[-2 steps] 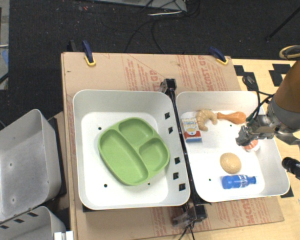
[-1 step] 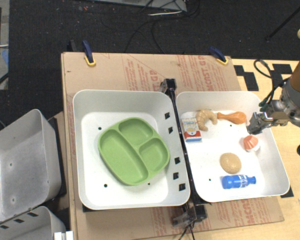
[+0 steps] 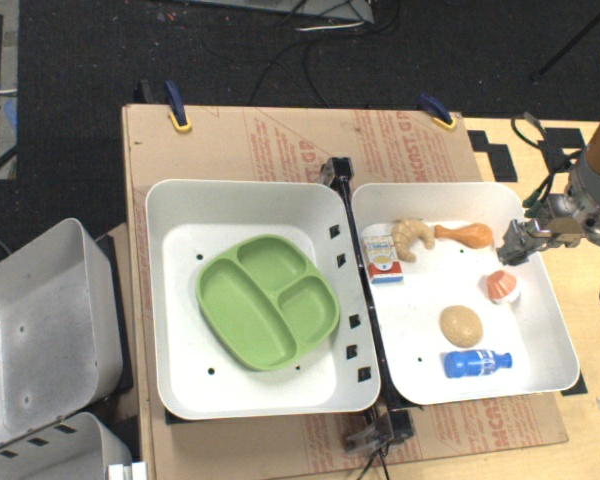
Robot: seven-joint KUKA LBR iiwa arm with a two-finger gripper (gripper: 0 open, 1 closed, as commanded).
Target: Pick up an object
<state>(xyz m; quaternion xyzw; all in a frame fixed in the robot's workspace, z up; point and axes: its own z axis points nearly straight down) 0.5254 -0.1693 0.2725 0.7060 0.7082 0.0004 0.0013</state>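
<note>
End effector (image 3: 517, 242) fingers indistinct, arm (image 3: 592, 183) cropped

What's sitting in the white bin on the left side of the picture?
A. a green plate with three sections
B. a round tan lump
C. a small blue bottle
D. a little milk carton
A: the left white bin holds a green plastic divided plate with three compartments, while the small blue bottle, round tan lump and little white carton all lie in the right white bin.
</note>
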